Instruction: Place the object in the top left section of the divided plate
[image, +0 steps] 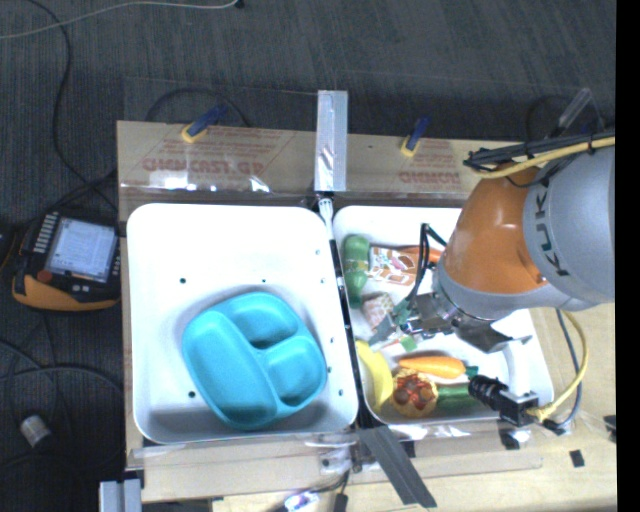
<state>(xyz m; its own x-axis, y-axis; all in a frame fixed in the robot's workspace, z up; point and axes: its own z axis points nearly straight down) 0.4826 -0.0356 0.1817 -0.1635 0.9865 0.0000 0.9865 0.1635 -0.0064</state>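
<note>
The blue divided plate (222, 372) lies tilted in the left bin (160, 250), its three sections holding nothing. My gripper (414, 318) hangs low over the middle of the right bin (540, 370), under the orange band of the arm. It is down among toy foods: a pale packet (378, 310) just to its left, an orange carrot (432, 366) and a yellow banana (375, 373) in front of it. The wrist hides what lies directly beneath it.
The right bin also has a green vegetable (355, 248), a small printed carton (391, 262), a red-brown item (414, 393) and a dark green cucumber (456, 394). A raised divider (340, 300) separates the bins. A handheld device (75, 255) lies off the bench to the left.
</note>
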